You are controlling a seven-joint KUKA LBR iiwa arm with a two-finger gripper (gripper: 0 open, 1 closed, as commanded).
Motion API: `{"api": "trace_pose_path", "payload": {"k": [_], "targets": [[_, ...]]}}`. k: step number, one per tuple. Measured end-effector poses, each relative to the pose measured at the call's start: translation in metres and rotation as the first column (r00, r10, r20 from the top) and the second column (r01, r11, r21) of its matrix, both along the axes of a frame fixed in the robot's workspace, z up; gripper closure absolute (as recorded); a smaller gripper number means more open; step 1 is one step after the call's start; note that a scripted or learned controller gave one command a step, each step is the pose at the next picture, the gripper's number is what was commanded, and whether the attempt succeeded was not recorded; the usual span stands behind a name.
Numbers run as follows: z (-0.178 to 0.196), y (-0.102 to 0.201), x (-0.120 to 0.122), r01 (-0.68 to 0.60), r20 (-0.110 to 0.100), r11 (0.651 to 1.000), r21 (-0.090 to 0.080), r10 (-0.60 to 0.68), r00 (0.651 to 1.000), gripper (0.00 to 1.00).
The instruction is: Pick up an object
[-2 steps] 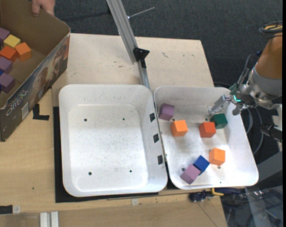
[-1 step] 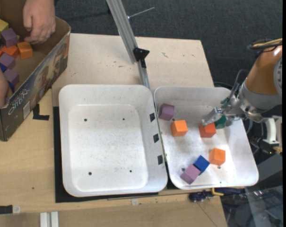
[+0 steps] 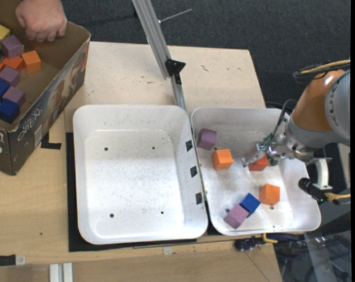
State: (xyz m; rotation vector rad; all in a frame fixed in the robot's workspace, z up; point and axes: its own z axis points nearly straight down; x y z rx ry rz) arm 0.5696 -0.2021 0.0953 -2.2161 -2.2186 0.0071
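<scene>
- The wooden bench (image 3: 236, 75) is bearing two shallow white plastic bins side by side on a black mat, and a slanted metal pole (image 3: 155, 34) is crossing it from the top.
- The left white bin (image 3: 83, 128) is showing only its speckled floor with a few small dark dots.
- The right white bin (image 3: 294, 219) is holding six small cubes: a purple cube (image 3: 207, 138) near its upper left, an orange cube (image 3: 223, 158) just below that, a red-orange cube (image 3: 260, 164) near the middle, another orange cube (image 3: 270, 193) lower right, and a blue cube (image 3: 250, 203) touching a light purple cube (image 3: 236, 216) at the bottom.
- The open cardboard box (image 3: 45, 107) at the upper left is holding more coloured cubes, with a person's hand (image 3: 41, 16) resting on its far rim.
- The grey arm with its orange band (image 3: 318, 107) is reaching in from the right, over the right bin.
- The two-finger gripper (image 3: 260, 156) is sitting right at the red-orange cube, touching or just above it; whether the claw is released or clenched cannot be told.
- The red-orange cube is lying on the bin floor, slightly turned against the bin's walls; being a cube, it is showing no long axis.
</scene>
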Motion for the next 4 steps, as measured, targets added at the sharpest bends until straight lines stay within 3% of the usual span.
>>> {"api": "trace_pose_path", "payload": {"k": [1,3,4], "targets": [[0.013,0.0,0.001,-0.002,0.004,1.0,0.0,0.002,1.0,1.0],[0.113,-0.006,-0.002,0.0,0.01,1.0,-0.002,0.0,1.0,1.0],[0.112,-0.005,-0.002,0.0,0.006,1.0,-0.001,0.0,1.0,1.0]]}}
